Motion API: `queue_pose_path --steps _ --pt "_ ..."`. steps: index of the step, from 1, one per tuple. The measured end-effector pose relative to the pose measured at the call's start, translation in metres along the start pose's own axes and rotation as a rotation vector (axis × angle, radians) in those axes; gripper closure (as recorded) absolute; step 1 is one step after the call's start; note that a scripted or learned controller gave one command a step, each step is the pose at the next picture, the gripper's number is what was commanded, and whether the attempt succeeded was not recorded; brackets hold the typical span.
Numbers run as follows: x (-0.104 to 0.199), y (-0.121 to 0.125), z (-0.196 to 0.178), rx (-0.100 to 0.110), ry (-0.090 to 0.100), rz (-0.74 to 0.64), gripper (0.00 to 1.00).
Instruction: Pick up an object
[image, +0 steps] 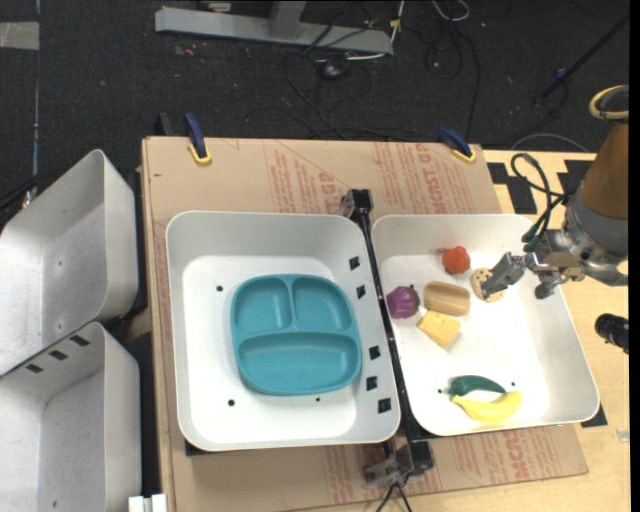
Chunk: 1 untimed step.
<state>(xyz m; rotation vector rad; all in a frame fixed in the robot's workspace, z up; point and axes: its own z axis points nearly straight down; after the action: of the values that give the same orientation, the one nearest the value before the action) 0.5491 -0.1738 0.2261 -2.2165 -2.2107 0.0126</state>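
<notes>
The right bin (560, 330) holds several toy foods. A red tomato (456, 259) lies near the back, with a purple onion-like piece (402, 301), a tan bread roll (447, 297) and a yellow cheese wedge (439, 328) in front of it. A green pepper (477, 385) and a yellow banana (488, 405) lie by the front wall. My gripper (522, 279) hangs over the right bin's back right part, just right of the roll and tomato. It is open, with nothing between its fingers (497, 279).
A teal divided plate (296, 335) lies in the left bin (190, 300). Two more white bins (60, 260) stand off the bench at the left. A black divider (375, 300) runs between the two bins. Cables trail behind the arm at the right.
</notes>
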Motion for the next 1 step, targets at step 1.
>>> queue_pose_path --steps 1 --pt "0.0007 0.0027 -0.0075 -0.013 -0.003 -0.004 0.00"
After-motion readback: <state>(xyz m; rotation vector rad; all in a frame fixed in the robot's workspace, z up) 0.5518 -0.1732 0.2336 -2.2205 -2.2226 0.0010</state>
